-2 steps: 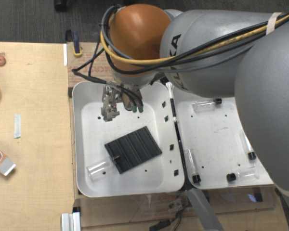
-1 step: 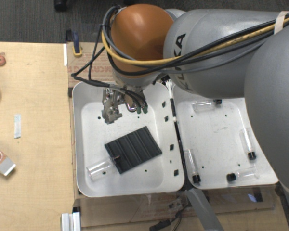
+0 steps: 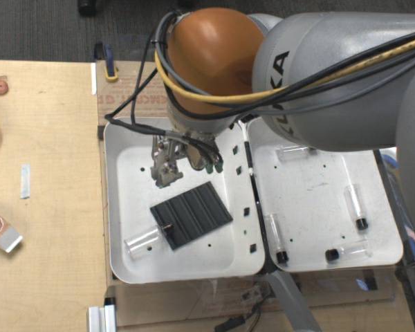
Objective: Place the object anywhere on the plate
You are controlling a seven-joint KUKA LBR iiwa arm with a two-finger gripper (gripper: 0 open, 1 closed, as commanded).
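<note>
The object cannot be made out with certainty. The dark ribbed plate (image 3: 191, 215) lies in the left bin (image 3: 117, 206) with nothing visibly on it. The gripper (image 3: 167, 173) hovers just above its upper edge, so placement seems unfinished.

High, slanted overhead view, perhaps close, onto both bins (image 3: 194, 272)

This is a robotics lab. A large grey KUKA arm (image 3: 318, 81) with bundled cables reaches over two shallow white bins (image 3: 124, 254) fixed side by side beside a plain wooden table (image 3: 48, 185). Grey carpet (image 3: 41, 19) and an office chair's castor (image 3: 87, 4) lie behind.
</note>
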